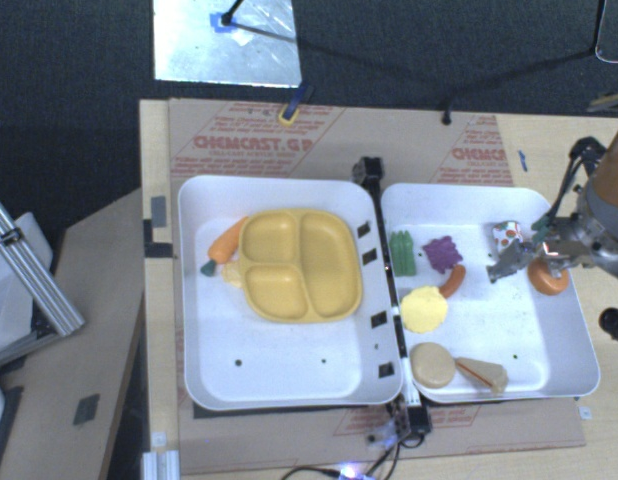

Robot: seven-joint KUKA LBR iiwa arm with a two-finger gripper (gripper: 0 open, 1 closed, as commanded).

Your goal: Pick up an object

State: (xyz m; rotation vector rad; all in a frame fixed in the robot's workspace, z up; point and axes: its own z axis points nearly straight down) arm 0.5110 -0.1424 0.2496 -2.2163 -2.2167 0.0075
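Observation:
My gripper [508, 264] reaches in from the right and hangs low over the right bin [574, 368], near its far right side. Just beyond it lies a small white and red object [506, 233]. An orange round object [549, 277] sits right beside the gripper, partly under the wrist. To the left in the same bin lie a purple grape bunch [442, 252], a small sausage [452, 282], a green piece [402, 252] and a yellow round piece [425, 309]. A tan round bun [433, 364] and a sandwich wedge [482, 373] lie at the front.
The left bin [214, 368] holds a yellow divided plate [294, 266] with a carrot [225, 241] beside its left rim. A black divider [385, 268] runs between the bins. Cardboard lines the bench under both bins.

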